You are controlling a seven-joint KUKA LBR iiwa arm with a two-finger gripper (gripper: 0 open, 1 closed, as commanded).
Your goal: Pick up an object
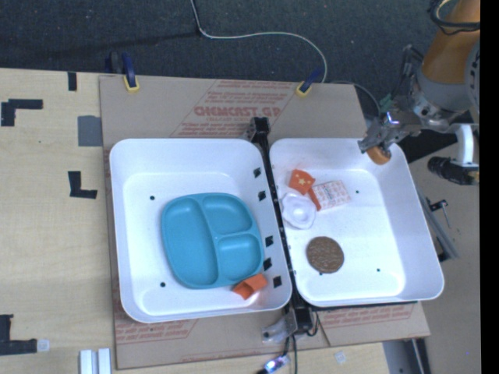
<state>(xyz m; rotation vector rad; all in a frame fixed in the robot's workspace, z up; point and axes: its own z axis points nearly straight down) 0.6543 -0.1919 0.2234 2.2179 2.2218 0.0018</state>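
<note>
Gripper [377, 147] poised over the right bin's [417, 232] far right corner, clenched on a small orange piece [380, 156]; its long axis too small to tell. "CHEMCAST GP" printed in red on the cardboard [226, 109].

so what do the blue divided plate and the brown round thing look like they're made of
Blue divided plate: likely moulded plastic, with an even colour, soft sheen and rounded compartment ridges. Brown round disc: matte and speckled, perhaps cork or a cookie-like toy; too small to tell.
</note>
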